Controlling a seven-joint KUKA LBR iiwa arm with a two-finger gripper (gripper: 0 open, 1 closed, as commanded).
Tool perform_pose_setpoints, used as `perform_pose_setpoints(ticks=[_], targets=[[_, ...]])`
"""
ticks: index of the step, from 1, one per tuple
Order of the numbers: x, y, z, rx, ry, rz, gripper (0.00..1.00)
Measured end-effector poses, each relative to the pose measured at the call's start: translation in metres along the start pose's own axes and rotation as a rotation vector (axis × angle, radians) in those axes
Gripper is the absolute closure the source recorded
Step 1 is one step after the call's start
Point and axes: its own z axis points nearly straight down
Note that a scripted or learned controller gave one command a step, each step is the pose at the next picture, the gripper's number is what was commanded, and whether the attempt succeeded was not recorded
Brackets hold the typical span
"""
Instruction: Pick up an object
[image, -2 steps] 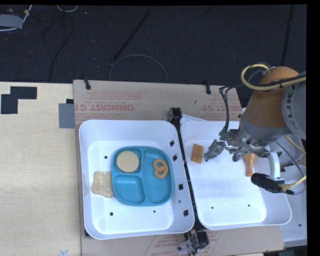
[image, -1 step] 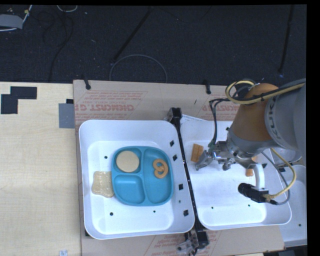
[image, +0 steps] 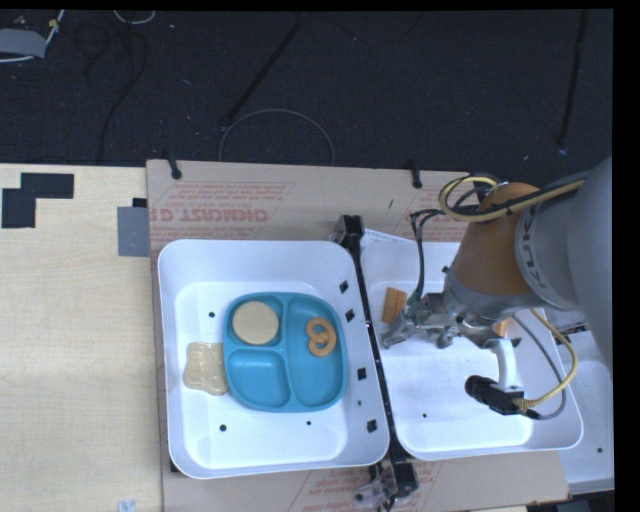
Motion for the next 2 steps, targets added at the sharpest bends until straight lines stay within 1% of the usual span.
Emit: perform_pose_setpoints(ticks=[1, 2], targets=[[-0.002, 0.0, -0.012, 0.0, 0.0, 0.006, 1.0], [0.002, 0.001, -0.055, -0.006, -0.001, -0.001, 1.0]])
